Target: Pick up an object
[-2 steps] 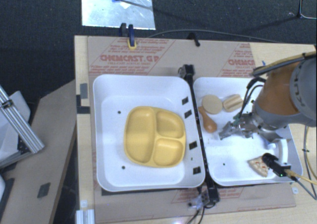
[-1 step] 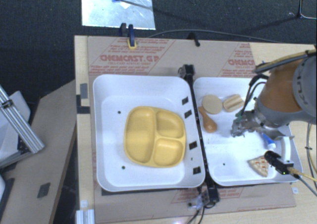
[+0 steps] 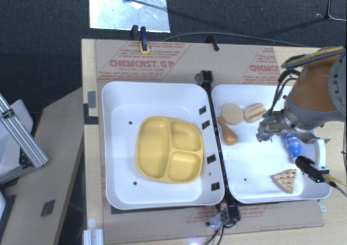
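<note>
The right bin (image 3: 255, 187) holds several food items: a round tan biscuit (image 3: 232, 114), a small bread roll (image 3: 254, 111), an orange-brown sausage (image 3: 228, 131), a pizza slice (image 3: 285, 180) near the front right, and a blue bottle (image 3: 291, 145). The gripper (image 3: 269, 130) hangs low over the middle right of this bin, just left of the blue bottle and right of the sausage. The wrist hides the fingers from above. I see nothing held.
A yellow divided plate (image 3: 168, 148) lies in the left bin (image 3: 122, 130). A black divider clamp (image 3: 209, 130) runs between the bins. The arm's orange band (image 3: 320, 84) covers the right bin's far right corner. Cardboard (image 3: 162, 59) lies under both bins.
</note>
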Robot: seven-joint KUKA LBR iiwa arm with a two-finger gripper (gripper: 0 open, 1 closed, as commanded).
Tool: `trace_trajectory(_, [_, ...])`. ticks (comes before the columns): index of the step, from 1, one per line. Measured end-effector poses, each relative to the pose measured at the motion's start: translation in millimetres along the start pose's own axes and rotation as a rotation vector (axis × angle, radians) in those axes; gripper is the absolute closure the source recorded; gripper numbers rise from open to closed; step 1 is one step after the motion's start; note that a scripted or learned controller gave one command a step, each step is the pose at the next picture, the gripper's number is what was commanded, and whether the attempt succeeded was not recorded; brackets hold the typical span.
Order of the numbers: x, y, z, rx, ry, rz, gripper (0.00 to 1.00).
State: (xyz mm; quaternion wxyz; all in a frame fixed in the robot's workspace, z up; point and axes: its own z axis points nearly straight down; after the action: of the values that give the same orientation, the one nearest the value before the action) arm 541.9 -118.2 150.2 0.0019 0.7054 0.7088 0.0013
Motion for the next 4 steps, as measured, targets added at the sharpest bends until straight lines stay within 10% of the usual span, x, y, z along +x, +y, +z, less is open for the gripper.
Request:
trace_trajectory(2, [-5.8,-4.9,-97.5,-0.003,-0.001,0.000,1.00])
trace_trajectory(4, [97.8,-12.6,-108.2,0.002,0.003,-0.005,1.00])
